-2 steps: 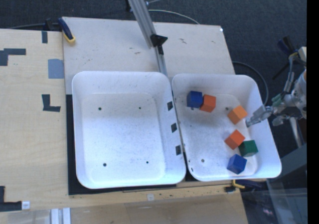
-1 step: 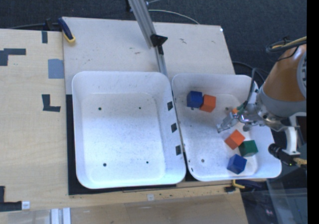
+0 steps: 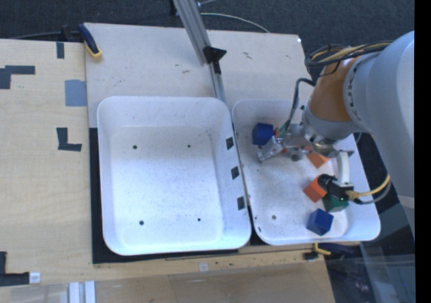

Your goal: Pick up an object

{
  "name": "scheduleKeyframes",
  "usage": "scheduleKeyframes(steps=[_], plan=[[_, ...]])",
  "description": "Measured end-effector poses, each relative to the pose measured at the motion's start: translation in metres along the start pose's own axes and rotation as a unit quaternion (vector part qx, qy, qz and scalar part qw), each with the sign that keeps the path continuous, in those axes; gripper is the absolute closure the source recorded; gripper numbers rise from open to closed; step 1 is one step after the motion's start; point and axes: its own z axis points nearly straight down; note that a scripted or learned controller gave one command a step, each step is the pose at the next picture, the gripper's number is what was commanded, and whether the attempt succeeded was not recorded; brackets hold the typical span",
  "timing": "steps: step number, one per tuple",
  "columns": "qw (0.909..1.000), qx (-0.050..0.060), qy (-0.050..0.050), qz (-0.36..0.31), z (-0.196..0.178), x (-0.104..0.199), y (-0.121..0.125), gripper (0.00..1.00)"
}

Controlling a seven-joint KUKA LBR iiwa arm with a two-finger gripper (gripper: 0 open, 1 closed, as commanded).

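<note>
The nearest candidate is the blue block (image 3: 262,134), lying in the upper left part of the right bin (image 3: 361,231), close to the wall that bin shares with its neighbour; the gripper (image 3: 271,151) hangs just below and beside it, its metal fingers reaching leftward over the bin floor, and whether they stand wide or narrow cannot be told from this slanted view, nor does any object show between them. To do the pick well, I judge the claw should be centred over the block rather than beside it, come down straight, and close squarely on two opposite faces, since a grab at a corner would likely push the block against the wall or let it slip out. An orange piece (image 3: 316,158) lies partly under the wrist, and lower in the same bin sit an orange block (image 3: 313,190), a dark green piece (image 3: 336,202) touching it, and another blue cube (image 3: 320,221) near the front rim, all well apart from the blue block, so they should not hinder a descent there. The left bin (image 3: 104,160) stands against the right one on a pale wooden bench (image 3: 40,160) marked with dark tape, with a slanted aluminium rail (image 3: 192,12) behind and dark carpet beyond
</note>
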Motion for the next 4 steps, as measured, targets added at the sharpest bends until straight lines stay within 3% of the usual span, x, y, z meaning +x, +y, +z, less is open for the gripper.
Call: scheduleKeyframes(steps=[1,2,3,4], plan=[[1.0000,0.006,-0.002,0.001,-0.005,0.026,0.049,0.00],[0.9999,0.012,-0.003,0.003,-0.013,0.022,0.045,1.00],[0.9999,0.006,-0.012,0.004,-0.015,0.015,0.046,0.00],[0.9999,-0.001,-0.010,0.007,-0.006,0.026,0.085,0.00]])
